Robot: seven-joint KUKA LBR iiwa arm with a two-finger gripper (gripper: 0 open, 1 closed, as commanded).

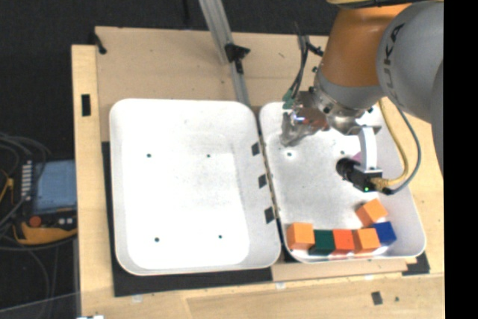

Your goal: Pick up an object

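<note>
Several small blocks lie along the near edge of the right bin [328, 175]: an orange block [301, 234], a green block [323, 241], another orange block [343, 239], then more orange ones and a blue block [385, 232] toward the right corner. My gripper [291, 134] hangs over the bin's far left part, near the divider between the bins, well away from the blocks. Nothing shows between its fingers.
The left bin [187, 183] lies beside the right one. A slanted metal rail [216, 19] rises behind the bins. Cables and a black fitting [355, 169] hang off the wrist over the right bin. A blue box [52, 187] and wires sit off the bench at left.
</note>
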